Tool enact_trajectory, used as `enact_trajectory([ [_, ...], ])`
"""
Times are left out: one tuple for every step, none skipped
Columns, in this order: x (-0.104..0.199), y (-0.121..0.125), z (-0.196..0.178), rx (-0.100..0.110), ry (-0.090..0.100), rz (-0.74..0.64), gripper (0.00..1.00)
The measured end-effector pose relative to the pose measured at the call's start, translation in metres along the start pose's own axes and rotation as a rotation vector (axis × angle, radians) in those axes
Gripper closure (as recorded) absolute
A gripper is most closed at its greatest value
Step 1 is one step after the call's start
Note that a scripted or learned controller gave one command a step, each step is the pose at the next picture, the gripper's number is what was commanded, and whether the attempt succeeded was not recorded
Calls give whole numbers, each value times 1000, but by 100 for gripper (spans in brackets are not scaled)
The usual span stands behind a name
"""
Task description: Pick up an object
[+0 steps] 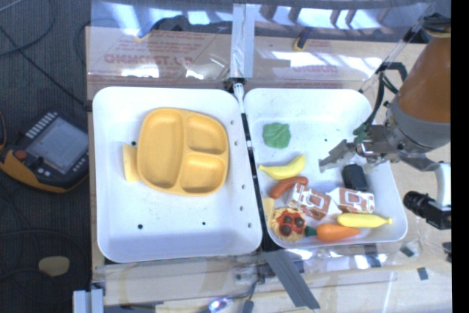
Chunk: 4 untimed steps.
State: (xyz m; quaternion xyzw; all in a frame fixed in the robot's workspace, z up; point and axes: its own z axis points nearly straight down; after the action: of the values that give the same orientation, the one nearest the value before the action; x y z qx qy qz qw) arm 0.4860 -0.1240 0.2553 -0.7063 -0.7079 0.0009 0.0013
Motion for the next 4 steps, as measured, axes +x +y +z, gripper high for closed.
enact_trajectory([
  [25,2,100,2,1,10,0],
  [16,77,164,-13,-4,-143,0],
  [16,78,155,-16,-1,-142,100],
  [16,78,155,-16,-1,-142,0],
])
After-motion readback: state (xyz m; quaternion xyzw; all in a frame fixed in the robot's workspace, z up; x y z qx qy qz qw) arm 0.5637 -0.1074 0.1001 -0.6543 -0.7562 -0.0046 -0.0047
